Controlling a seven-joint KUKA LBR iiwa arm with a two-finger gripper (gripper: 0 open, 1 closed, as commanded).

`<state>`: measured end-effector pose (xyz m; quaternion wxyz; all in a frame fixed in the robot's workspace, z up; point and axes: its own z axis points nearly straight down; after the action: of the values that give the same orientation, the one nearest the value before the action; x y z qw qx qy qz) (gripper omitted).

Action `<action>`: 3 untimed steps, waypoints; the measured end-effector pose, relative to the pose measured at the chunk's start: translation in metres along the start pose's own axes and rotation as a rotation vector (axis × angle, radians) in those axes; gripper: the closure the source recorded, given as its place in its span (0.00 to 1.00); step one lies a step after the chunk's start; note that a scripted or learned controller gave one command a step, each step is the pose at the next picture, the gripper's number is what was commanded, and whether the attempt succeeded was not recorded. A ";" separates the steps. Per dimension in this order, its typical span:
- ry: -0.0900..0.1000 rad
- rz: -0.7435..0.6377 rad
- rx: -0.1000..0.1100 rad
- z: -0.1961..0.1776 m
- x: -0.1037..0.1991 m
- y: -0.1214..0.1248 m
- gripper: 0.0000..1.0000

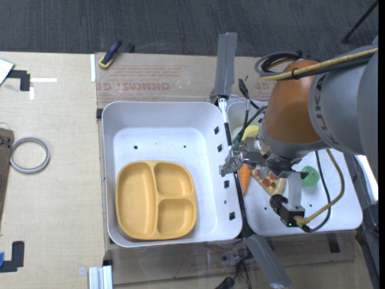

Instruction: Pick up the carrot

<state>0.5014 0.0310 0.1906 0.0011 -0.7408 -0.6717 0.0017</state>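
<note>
The orange carrot [244, 177] shows in the right bin [337, 218], close to the divider between the bins, its tip pointing down toward the front. My gripper [243, 160] hangs right above the carrot's upper end, under the orange wrist band. The arm covers the carrot's top part.
A yellow three-compartment plate [156, 198] lies in the left bin [162, 122]. In the right bin sit a pizza-slice toy [269, 181], a green round piece [310, 176] and a yellow item [250, 131] near the back. A tape roll [28, 155] lies on the bench at left.
</note>
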 end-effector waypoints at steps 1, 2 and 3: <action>-0.001 -0.114 -0.001 0.000 0.030 0.041 0.00; 0.000 -0.516 -0.001 0.000 0.040 -0.016 0.00; -0.001 -0.539 -0.001 0.000 0.041 -0.026 0.00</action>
<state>0.4797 0.0739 0.1905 0.0011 -0.5351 -0.8448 0.0014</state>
